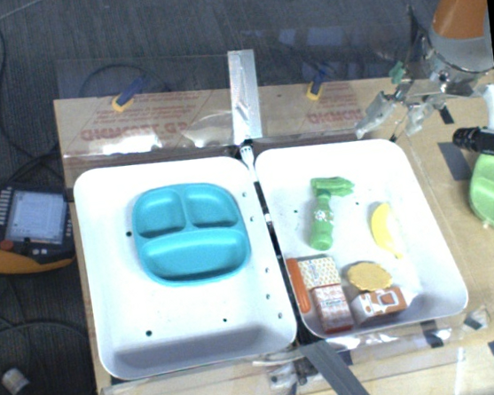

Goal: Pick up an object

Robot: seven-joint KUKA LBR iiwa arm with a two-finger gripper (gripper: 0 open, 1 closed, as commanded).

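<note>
Tool (394, 110) hangs open and empty past the right bin (428, 215); crowded boxes (330, 294) risk a slipped grasp.

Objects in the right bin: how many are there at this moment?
5: a green toy at upper centre, a yellow banana to its right, and two boxes with a round cookie along the near edge. More may hide underneath.
</note>
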